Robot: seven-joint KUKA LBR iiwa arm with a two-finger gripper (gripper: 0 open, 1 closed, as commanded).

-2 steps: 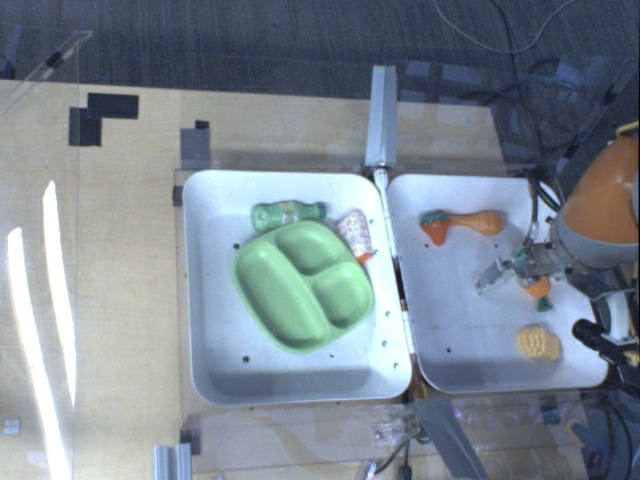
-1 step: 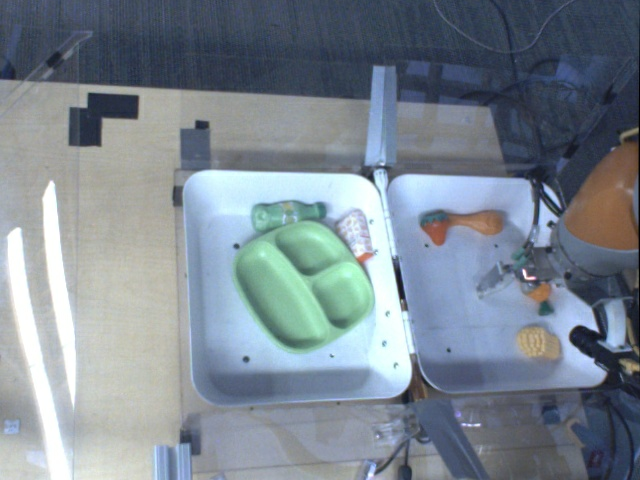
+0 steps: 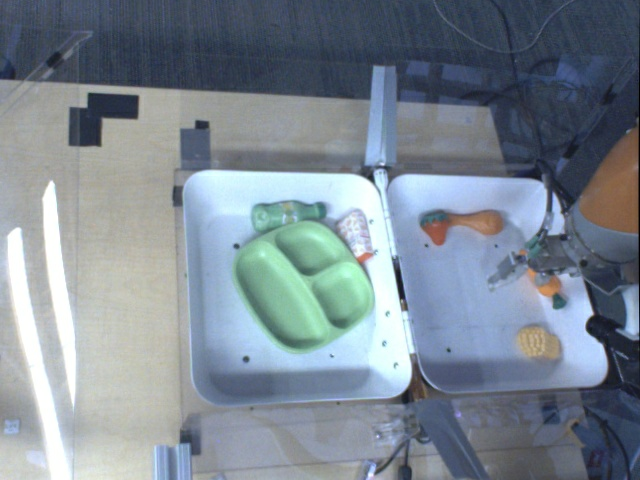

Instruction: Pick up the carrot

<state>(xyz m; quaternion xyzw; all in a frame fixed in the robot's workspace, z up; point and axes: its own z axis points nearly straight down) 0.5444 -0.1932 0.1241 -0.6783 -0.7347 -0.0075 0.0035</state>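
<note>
Bench top (image 3: 110, 298) of pale wood spreads across the left side, with black square marks (image 3: 100, 116) near its far edge. Next comes the left bin (image 3: 215, 363), white and shallow. It holds a green divided plate (image 3: 303, 286) with three compartments, set at a slant in the middle. A small green bottle (image 3: 287, 212) lies on its side just beyond the plate's far rim. A pale wrapped packet (image 3: 354, 232) with a red end lies beside the plate's right edge, close to the bin wall. A grey metal bar (image 3: 381, 118) runs back from the seam where the two bins meet. In the right bin (image 3: 470, 373), an orange toy (image 3: 468, 224) with a red and green end lies near the far wall, well apart from the rest. The gripper (image 3: 512, 266) hangs low over the right half of this bin, pointing left, with the grey arm (image 3: 610, 238) and its orange band reaching in behind it. Whether the gripper is open or closed cannot be told at this size. The carrot (image 3: 549, 289), small and orange with a green end, lies on the bin floor just beside the gripper on its near right side, partly covered by it. A yellow lumpy piece (image 3: 538, 343) sits nearer the front right corner.
</note>
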